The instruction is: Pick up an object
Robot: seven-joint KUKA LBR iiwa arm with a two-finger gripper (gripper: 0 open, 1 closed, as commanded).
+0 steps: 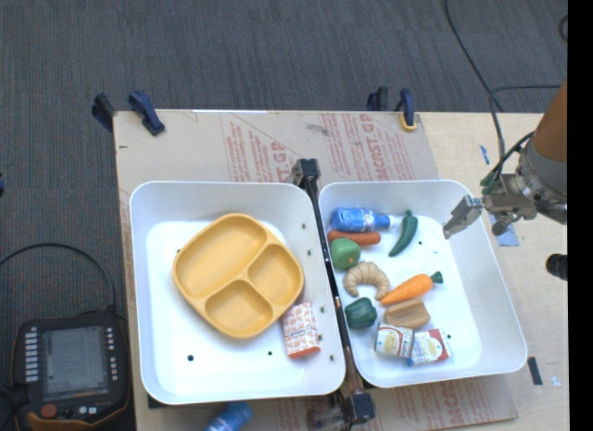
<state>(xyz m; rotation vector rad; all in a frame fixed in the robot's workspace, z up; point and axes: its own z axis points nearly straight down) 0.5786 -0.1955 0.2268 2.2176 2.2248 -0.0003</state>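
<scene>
While over right bin (489, 272) edge, gripper (482, 205) open, w/o obj.

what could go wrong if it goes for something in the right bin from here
1. The toys sit packed together: the orange plastic carrot touches the tan croissant and the brown bread slice, so a grab may catch or push a neighbour.
2. The gripper hangs at the right white bin's far right rim and might clip it when descending.
</scene>
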